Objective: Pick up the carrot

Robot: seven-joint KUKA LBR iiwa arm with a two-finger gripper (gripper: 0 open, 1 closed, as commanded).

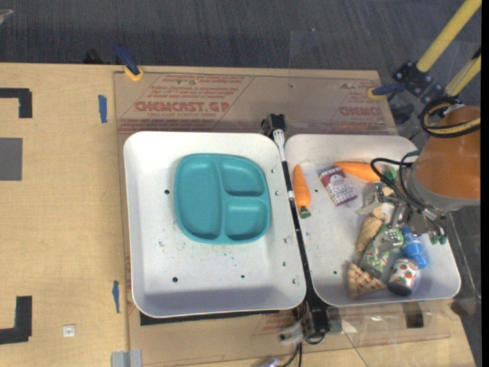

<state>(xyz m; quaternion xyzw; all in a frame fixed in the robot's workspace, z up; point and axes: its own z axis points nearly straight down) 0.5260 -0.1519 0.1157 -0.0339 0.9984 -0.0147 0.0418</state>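
Carrot lies in the right bin, just beside its left wall. Its long axis runs along that wall, with the green stub toward the near edge and the orange tip toward the far edge. The tool hangs over the clutter on the bin's right side, so the carrot lies to its left in view. Whether the tool is spread or closed, I cannot tell. A second orange, carrot-like piece lies crosswise, nearer the tool.
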